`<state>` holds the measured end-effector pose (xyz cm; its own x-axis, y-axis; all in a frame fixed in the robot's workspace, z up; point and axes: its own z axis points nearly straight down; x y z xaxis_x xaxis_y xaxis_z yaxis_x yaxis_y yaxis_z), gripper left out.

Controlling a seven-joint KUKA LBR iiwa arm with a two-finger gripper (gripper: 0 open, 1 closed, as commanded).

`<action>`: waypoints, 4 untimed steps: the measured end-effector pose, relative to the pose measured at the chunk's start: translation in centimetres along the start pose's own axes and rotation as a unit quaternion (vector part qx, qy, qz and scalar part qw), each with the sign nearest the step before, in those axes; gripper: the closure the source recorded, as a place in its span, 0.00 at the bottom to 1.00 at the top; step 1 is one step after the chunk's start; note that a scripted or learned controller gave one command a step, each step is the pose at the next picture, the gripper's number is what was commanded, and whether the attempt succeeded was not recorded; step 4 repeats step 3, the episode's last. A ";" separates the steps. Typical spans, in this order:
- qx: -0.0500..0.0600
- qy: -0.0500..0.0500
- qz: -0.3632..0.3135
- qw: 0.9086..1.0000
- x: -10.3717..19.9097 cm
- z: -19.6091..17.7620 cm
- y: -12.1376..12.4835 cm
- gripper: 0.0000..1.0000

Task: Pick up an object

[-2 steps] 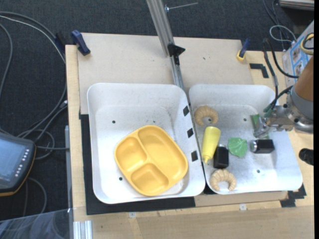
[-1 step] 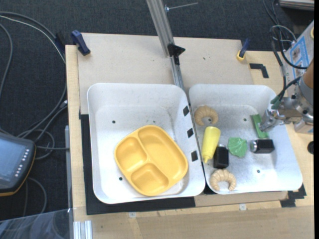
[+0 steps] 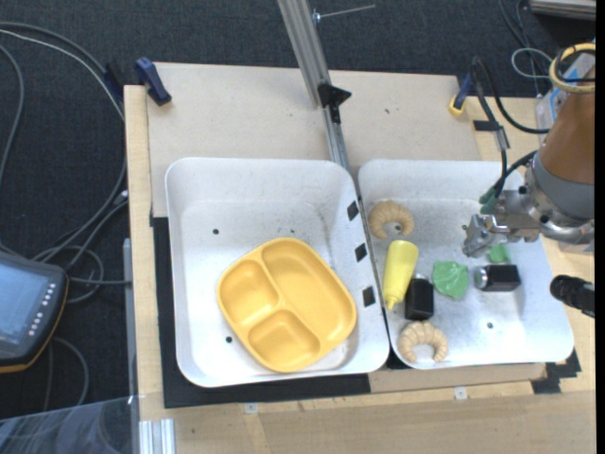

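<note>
While nothing had yet been lifted, the job looked to be at the approach stage, with a choice of target still open. At the left, the left bin (image 3: 189, 197) held a smooth, glossy yellow divided tray (image 3: 286, 303) with three shallow compartments and rounded corners. Across the divider, the right bin (image 3: 425, 173) carried the candidates: a ring-shaped tan doughnut (image 3: 390, 219) at the far side, a yellow bottle (image 3: 399, 270) lying lengthwise, a black block (image 3: 419, 299) beside it, a curved, ridged croissant (image 3: 424, 341) nearest, a crumpled green piece (image 3: 451, 279), and a dark cylinder (image 3: 497, 276). Farthest right, the gripper (image 3: 480, 236) hung over the bin just beyond the green piece and the cylinder; whether its fingers were parted or closed could not be told, and nothing showed between them. The next move probably called for settling squarely over one item before descending.
</note>
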<state>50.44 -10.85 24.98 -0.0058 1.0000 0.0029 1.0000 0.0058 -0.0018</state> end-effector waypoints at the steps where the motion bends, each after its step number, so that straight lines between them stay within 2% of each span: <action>1: 0.001 0.000 0.000 1.000 5.3 1.4 0.0 1.00; 3: 0.001 0.001 -0.001 1.000 16.6 2.9 0.4 1.00; 4: 0.001 0.001 -0.001 1.000 16.6 2.9 0.4 1.00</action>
